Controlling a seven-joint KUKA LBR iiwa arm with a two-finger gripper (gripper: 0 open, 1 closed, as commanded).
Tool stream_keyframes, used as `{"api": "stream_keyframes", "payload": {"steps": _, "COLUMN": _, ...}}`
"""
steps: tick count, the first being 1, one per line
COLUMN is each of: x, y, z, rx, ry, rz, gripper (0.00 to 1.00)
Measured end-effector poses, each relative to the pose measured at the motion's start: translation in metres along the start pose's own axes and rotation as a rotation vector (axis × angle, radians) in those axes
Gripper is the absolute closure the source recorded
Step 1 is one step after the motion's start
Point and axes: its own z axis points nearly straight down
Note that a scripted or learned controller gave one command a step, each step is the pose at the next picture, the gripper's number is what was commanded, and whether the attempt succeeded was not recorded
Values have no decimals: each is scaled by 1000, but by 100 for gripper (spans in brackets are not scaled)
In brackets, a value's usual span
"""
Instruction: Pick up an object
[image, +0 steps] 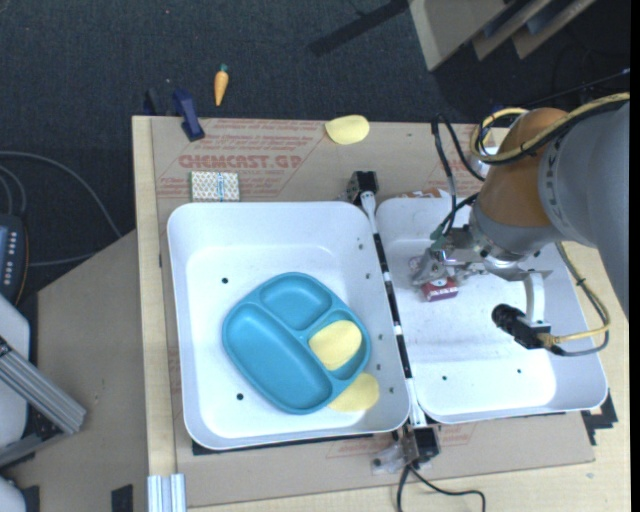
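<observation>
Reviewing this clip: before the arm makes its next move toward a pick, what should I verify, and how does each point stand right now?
1. Claw over the right white bin: ok.
2. Target close by: ok, a small red-and-dark object lies on the bin floor just below the claw in the view.
3. Object already gripped: cannot tell.
4. Object apart from the bin walls: ok.
5. Other items out of the way: ok, the blue divided plastic plate with a yellow piece sits in the left white bin.
</observation>
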Motion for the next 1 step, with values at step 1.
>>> {"api": "stream_keyframes", "payload": {"steps": 1, "x": 74, "y": -19, "z": -91, "rx": -1, "ry": 0, "rz": -2, "gripper": 100}}
